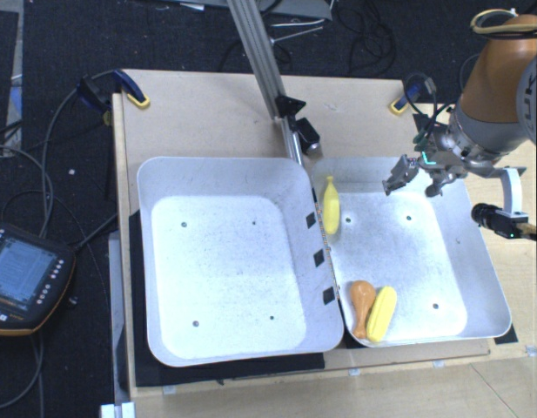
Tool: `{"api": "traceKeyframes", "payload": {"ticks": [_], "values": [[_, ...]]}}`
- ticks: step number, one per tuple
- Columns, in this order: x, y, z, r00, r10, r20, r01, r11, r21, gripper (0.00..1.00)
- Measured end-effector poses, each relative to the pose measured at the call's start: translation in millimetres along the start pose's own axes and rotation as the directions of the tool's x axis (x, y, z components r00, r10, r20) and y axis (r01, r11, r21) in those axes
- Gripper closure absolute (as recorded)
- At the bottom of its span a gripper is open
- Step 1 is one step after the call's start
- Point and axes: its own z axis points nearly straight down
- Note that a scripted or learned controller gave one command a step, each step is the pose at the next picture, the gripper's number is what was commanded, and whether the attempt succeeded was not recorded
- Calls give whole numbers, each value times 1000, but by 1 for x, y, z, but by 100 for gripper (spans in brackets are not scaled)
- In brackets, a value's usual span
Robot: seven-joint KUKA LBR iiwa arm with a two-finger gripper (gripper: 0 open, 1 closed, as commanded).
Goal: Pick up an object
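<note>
In the right bin (451, 259) lie three objects. A yellow banana-like piece (331, 207) rests against the bin's left wall near the back. At the front left, an orange drumstick-shaped piece (362, 303) touches a yellow corn-like piece (380, 313). My gripper (417, 179) hangs above the back of the right bin, its two dark fingers spread apart with nothing between them. It is well to the right of the banana piece and far behind the front pair.
The left bin (164, 181) sits beside the right one, sharing a middle wall with black clips (319, 257). A slanted metal pole (264, 59) rises behind the bins. A teach pendant (20, 277) lies off the bench at the left.
</note>
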Motion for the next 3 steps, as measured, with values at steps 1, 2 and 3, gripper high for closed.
{"api": "traceKeyframes", "payload": {"ticks": [1,2,3], "values": [[0,0,0,1000,0,0,0,1000,0,0],[0,-5,43,1000,0,0,0,1000,3,0],[11,-7,95,1000,0,-1,0,1000,5,0]]}}
